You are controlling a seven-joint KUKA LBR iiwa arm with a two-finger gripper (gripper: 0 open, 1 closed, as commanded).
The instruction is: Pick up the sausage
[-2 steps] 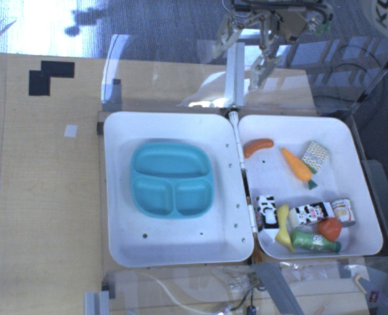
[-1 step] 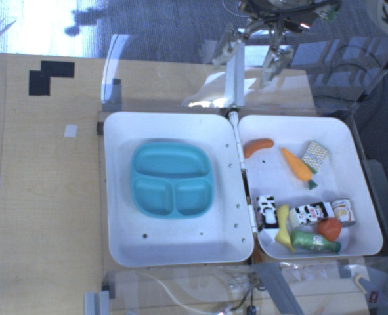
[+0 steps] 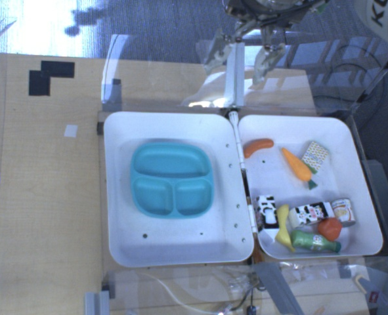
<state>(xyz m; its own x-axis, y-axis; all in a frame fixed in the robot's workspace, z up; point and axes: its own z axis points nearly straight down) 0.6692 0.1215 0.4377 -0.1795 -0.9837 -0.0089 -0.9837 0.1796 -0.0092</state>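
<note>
Camera view, arm: the grey KUKA arm comes in at the top right; its two-finger gripper (image 3: pixel 247 61) hangs above the far rim of the bins, over the divide between them; the two pale fingers (image 3: pixel 262 63) stand apart with clear space between them and nothing held.

Camera view, sausage: the small orange-red sausage (image 3: pixel 258 147) lies in the right shallow white bin (image 3: pixel 358 176), in its far left corner, just beside the wall shared with the other bin; it lies flat, well apart from the gripper.

Camera view, right bin's other things: an orange plastic carrot with a green tip (image 3: pixel 298 167) lies near the sausage, slanting; a small patterned white packet (image 3: pixel 315 155) touches the carrot's far side; along the near edge sit a black-and-white carton (image 3: pixel 266 212), a yellow banana (image 3: pixel 283 226), a white milk-style box (image 3: pixel 310 213), a red tomato (image 3: pixel 329 228), a green bottle (image 3: pixel 315 242) and a small tin can (image 3: pixel 343 211), crowded together.

Camera view, left bin: the left shallow white bin (image 3: pixel 125 241) holds a light blue plastic tray with three compartments (image 3: pixel 172 178), lying flat near the middle.

Camera view, bench: the pale wooden bench (image 3: pixel 43 195) spreads to the left of the bins.
</note>
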